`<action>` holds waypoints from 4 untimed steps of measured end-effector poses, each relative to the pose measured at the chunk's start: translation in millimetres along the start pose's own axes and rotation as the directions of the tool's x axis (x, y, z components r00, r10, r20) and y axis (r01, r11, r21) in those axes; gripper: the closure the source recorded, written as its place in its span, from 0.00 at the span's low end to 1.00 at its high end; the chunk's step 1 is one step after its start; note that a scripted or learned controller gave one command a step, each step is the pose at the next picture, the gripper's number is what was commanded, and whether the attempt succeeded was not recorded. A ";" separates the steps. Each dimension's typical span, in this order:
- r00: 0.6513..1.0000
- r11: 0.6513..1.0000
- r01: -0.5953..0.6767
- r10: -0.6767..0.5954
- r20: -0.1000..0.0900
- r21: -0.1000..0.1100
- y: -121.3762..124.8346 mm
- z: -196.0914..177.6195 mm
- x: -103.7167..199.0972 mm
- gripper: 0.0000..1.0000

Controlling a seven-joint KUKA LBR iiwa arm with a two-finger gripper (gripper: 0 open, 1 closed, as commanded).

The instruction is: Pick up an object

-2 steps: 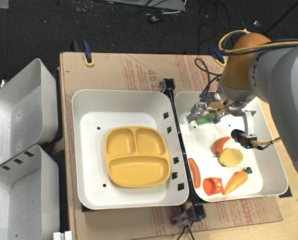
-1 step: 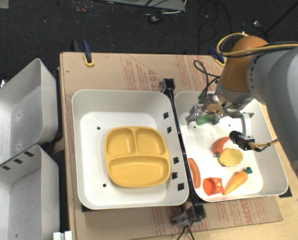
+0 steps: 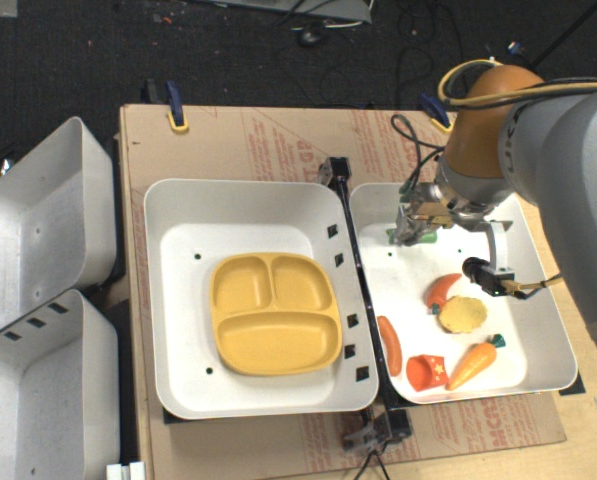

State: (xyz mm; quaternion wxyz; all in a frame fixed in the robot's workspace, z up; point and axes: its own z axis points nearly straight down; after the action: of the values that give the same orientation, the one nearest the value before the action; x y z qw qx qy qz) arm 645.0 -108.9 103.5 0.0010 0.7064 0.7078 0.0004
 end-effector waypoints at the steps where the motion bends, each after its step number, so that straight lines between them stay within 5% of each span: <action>1: 1.000 1.000 -0.003 0.003 0.001 -0.005 5.2 -47.6 -7.6 1.00; 3: 1.000 1.000 0.001 -0.001 0.000 -0.004 7.6 -146.1 -9.1 1.00; 4: 1.000 1.000 0.004 -0.004 -0.002 0.005 -19.2 -140.0 37.1 1.00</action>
State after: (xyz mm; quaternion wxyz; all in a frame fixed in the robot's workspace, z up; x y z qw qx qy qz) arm 625.4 -71.7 243.4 -0.0012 0.7050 0.7092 -0.0005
